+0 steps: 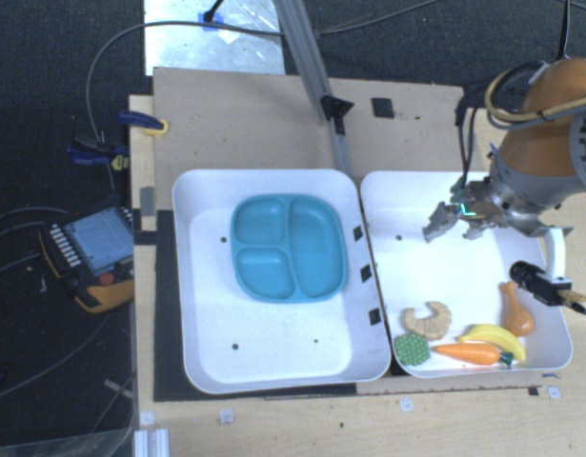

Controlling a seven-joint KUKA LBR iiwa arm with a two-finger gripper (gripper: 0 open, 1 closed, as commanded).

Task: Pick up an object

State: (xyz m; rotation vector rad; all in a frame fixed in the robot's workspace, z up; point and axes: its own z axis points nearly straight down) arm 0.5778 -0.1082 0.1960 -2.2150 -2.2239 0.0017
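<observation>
My gripper (455, 224) hangs over the upper part of the right bin (407, 193), open, with nothing between its fingers. Along that bin's near edge lie a tan croissant (427, 319), a green broccoli piece (413, 349), an orange carrot (467, 353) and a yellow banana (493, 337). A brown drumstick (515, 310) lies at the bin's right side. All of these sit well below the gripper in the view, apart from it.
The left bin (202, 284) holds a blue divided plate (289, 247). A black fixture (537, 282) juts over the right bin's right rim. A grey pole (307, 46) slants across the bench behind the bins. Cables and tools lie off the bench at left.
</observation>
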